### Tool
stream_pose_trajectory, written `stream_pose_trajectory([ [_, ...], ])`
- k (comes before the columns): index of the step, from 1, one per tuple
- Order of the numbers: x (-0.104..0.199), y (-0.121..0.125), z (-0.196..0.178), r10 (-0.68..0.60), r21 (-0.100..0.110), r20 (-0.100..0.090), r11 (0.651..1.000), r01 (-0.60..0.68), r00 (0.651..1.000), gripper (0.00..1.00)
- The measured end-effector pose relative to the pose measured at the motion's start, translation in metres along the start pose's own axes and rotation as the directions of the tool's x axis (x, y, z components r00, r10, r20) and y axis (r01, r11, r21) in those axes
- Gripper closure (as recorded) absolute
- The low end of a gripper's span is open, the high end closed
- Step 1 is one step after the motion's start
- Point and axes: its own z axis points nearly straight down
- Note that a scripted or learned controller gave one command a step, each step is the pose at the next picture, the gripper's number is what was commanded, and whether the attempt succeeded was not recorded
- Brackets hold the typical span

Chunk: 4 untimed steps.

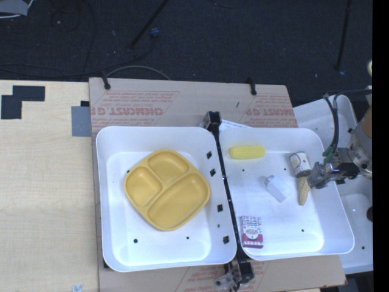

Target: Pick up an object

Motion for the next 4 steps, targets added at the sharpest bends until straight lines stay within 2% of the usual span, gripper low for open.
stream_pose_trajectory([
  [2, 0.104, 0.044, 0.025, 0.001, 0.003, 0.000, 1.000, -0.001, 1.000, 1.00],
  [4, 0.214, 0.064, 0.042, 0.001, 0.003, 0.001, 1.000, -0.001, 1.000, 1.00],
])
